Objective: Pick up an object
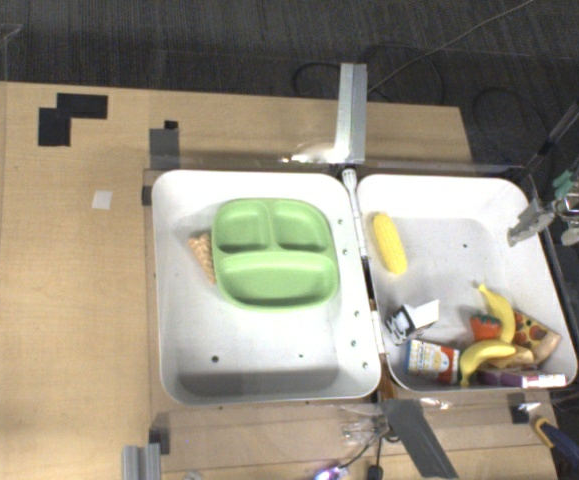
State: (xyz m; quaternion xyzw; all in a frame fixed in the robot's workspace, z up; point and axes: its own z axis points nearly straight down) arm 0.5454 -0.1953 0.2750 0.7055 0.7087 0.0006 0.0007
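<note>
Two white bins side by side on wooden bench: left bin [174, 298], right bin [449, 203]

Left bin: green divided tray [273, 251] in upper-middle, three compartments, nothing in them; edge of a tan waffle-like item [202, 256] poking out from under tray's left side

Right bin: yellow corn cob [388, 242] near upper-left, lying roughly lengthwise close to the divider, apart from everything else. Cluster at lower-right corner: two bananas [499, 313] and [486, 356], one upright-ish, one curved below it; small red item [485, 327] between them; juice-box-type carton [431, 358] on its side left of lower banana; white card w/ black piece [415, 317] just above carton; brownish pizza-slice-looking item [539, 336] against right wall; purple-and-white marker-like stick [531, 377] along bottom wall

Gripper [567, 213] at right edge of view, over right bin's upper-right rim, well apart from the cluster and the corn. Nothing visible in its grasp; finger opening — cannot tell, too small & cut off by frame edge
</note>
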